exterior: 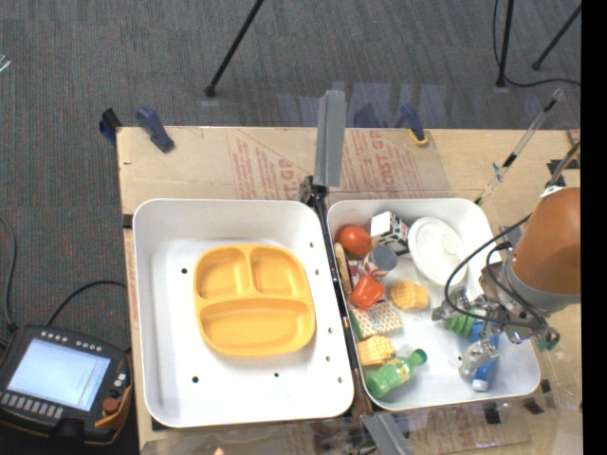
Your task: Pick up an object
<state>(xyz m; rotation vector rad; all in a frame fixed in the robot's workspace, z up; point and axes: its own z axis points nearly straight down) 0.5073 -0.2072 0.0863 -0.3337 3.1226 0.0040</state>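
The gripper [484, 349] hangs low in the right bin [446, 396], beside a green bottle [395, 373]. Whether it pinches the blue-white thing [481, 373] beneath it, I cannot tell. The toys lie crowded, so a grab might slip or nudge neighbours.

This looks like a robot lab, not a home. The table [237, 164] is a plain wood board with red print on it, held down by clamps [155, 128]. Two white bins [152, 254] sit on it side by side. The floor is grey carpet [114, 36], and black tripod legs [237, 36] stand on it. A control pad [62, 377] with a screen lies at the lower left, with cables [66, 301] running to it. A big robot arm [555, 254] reaches in from the right.
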